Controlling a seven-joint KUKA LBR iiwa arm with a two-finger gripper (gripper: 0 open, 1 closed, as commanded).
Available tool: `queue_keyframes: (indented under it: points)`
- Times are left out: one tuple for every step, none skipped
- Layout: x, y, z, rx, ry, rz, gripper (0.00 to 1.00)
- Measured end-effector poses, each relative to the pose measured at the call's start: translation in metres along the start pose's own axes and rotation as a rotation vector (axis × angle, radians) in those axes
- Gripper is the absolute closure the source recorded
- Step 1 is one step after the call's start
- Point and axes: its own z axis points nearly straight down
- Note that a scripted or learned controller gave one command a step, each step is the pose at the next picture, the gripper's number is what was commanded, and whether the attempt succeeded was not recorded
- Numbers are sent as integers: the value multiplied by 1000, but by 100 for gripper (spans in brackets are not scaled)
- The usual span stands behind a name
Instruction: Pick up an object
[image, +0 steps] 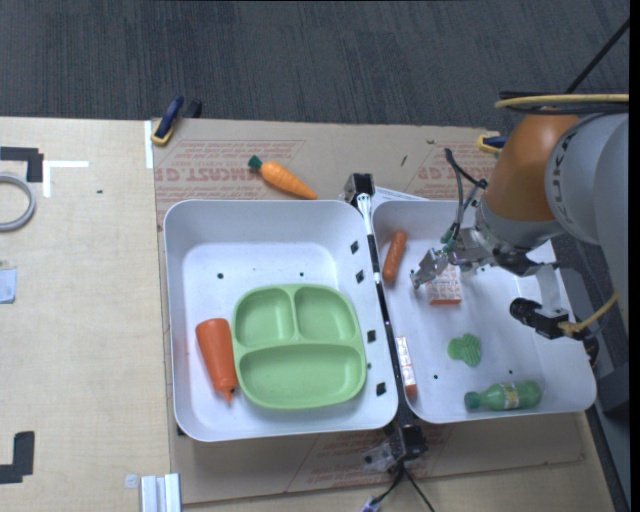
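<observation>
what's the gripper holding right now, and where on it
It cannot be told. The gripper sits over the top of the small carton in the right bin, but the view does not show the carton between its fingers.

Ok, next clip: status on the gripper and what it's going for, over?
Gripper low in right bin, at small carton; grasp unconfirmed. Sausage close alongside. Green bottle well apart.

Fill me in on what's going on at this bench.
A grey robot arm reaches into the right bin, its gripper low over a small red-and-white carton. A hot dog, a green broccoli piece and a green bottle lie nearby. The left bin holds a green divided plate and a carrot.
</observation>
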Motion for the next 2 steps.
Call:
queue_keyframes:
  points:
    - [-1, 0, -10, -2, -1, 2, 100]
    - [-26, -47, -88, -1, -1, -31, 100]
